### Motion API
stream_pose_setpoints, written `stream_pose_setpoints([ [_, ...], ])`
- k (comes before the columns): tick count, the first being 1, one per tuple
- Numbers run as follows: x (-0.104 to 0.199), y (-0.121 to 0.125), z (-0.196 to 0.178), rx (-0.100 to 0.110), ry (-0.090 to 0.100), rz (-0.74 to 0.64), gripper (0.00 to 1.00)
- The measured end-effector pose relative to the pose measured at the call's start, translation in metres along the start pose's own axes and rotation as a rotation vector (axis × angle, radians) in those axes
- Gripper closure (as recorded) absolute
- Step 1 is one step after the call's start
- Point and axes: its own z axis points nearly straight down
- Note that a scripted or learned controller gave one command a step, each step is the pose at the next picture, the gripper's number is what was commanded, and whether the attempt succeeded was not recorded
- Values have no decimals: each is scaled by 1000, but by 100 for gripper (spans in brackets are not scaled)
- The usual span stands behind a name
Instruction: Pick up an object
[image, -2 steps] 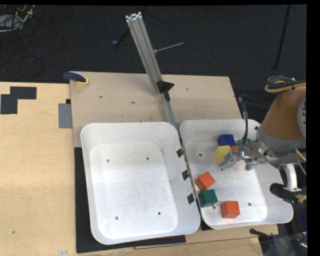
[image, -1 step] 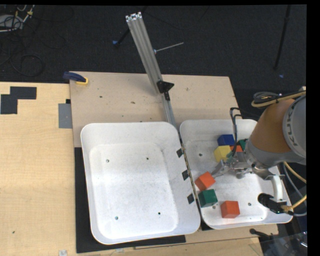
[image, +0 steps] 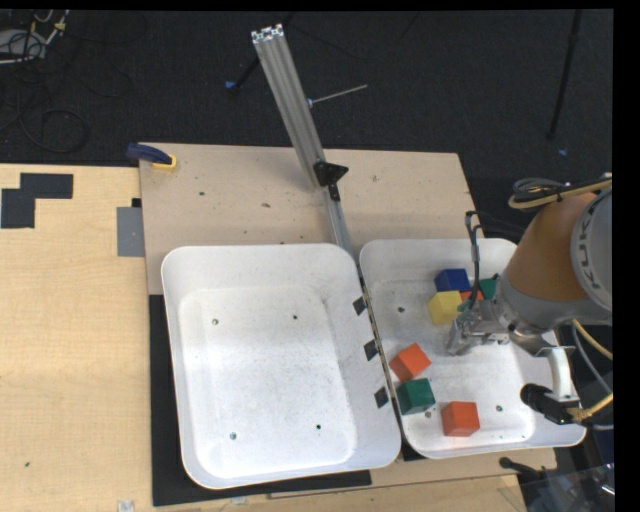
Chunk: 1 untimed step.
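Five blocks lie in the right bin (image: 500, 428): blue block (image: 451, 279) and yellow block (image: 444, 306) toward 12 o'clock, orange block (image: 410, 360) and green block (image: 416, 395) at 8 o'clock, red block (image: 460, 418) at 6 o'clock. Gripper (image: 466, 335) sits low near bin centre, just beside the yellow block at its 4 o'clock. Its grip state cannot be determined. Nothing appears lifted; pickup judged outstanding. Left bin (image: 200, 270) noted alongside.
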Motion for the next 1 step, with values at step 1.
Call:
stream_pose_setpoints([
  [1,9,-3,-52,-4,-2,-11,100],
])
